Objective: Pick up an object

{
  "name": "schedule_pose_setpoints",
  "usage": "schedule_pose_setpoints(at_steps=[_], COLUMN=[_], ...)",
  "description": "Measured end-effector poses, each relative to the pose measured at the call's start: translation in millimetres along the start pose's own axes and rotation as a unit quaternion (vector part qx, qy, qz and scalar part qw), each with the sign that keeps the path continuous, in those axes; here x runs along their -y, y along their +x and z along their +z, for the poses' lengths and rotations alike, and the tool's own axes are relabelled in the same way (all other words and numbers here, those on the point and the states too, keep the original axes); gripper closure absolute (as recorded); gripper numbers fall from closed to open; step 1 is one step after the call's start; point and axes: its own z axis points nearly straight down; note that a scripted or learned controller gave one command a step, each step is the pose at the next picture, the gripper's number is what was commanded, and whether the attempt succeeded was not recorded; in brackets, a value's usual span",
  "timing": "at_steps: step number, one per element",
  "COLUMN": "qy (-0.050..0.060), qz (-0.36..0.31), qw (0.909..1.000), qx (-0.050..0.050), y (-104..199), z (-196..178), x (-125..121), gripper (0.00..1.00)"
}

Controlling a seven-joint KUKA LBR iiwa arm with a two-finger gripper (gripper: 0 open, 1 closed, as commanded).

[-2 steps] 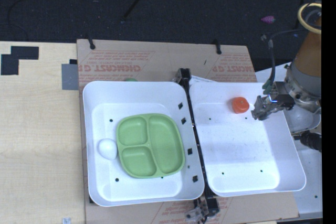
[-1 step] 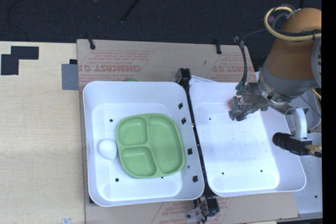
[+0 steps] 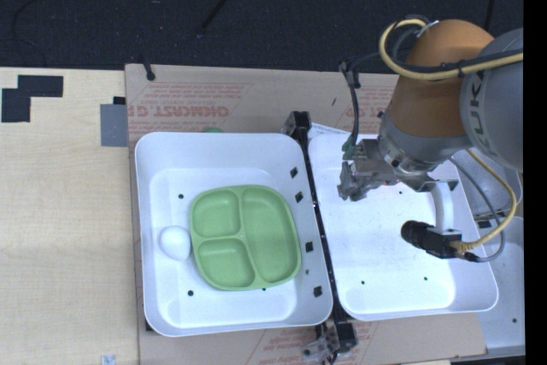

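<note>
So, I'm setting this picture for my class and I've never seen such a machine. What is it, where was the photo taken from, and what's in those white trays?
The machine is one robot arm, grey with an orange band, reaching in from the right of the picture. The tool at its end is a gripper, used for grabbing things. It hangs over the near-left part of the right bin. The single camera is fixed above the bench and looks down at a slant. The left bin holds a green plate with three compartments, and a small white ball sits right beside the plate's left edge. The picture does not show the gripper holding anything.
</note>
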Motion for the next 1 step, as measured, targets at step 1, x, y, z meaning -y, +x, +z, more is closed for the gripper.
schedule_pose_setpoints(at_steps=[1], qy=[-0.001], qz=[0.000], qw=[1.0000], qx=[0.001], y=[53.9], z=[-2.1], x=[-5.8], gripper=[1.00])
